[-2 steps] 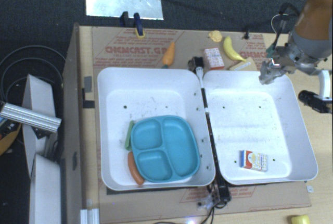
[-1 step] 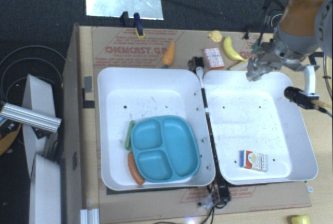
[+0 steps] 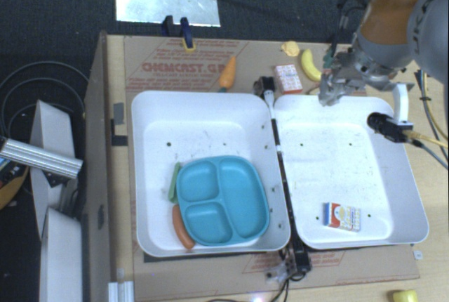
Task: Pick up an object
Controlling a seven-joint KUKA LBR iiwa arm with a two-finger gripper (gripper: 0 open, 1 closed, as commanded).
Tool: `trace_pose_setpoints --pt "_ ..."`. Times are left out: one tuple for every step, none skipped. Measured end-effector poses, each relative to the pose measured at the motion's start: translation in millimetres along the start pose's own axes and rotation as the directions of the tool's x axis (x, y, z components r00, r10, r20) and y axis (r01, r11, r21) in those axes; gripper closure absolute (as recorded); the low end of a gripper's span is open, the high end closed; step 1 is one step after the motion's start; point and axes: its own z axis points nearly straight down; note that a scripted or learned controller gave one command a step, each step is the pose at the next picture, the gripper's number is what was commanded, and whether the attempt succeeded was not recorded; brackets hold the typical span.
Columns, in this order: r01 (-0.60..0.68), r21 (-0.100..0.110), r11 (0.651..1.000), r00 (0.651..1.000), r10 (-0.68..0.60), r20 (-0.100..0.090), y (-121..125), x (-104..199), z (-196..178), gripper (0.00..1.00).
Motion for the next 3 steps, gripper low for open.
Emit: trace_pose_setpoints --pt "0.002 0.002 1.0 1.0 -0.002 -0.001 -11 40 -2 1.0" --pt "-0.013 0.002 1.0 1.0 0.013 0.003 -43 -43 -18 1.0" --pt "-0.002 0.004 1.0 1.0 0.002 0.0 -30 -25 19 1.0"
